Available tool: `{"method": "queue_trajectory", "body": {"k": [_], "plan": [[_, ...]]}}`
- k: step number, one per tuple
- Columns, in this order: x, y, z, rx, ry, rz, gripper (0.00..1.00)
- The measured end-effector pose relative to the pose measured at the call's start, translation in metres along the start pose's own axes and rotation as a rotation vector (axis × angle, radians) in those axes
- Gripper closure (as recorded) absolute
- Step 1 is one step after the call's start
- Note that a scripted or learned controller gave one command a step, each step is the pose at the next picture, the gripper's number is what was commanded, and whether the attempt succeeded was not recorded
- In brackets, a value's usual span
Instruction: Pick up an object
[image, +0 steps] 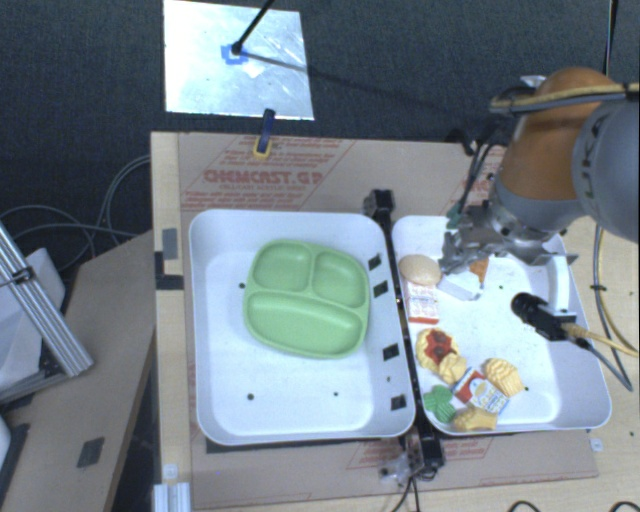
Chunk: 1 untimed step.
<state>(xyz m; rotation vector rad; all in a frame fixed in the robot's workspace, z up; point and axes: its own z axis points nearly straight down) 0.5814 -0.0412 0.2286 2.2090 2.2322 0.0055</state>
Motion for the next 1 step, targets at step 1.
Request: {"method": "queue_trajectory", "body": {"k": [1], "plan": [[0.0641,0.0011,0.0006,0.002,0.001,-0.001,1.00]]}}
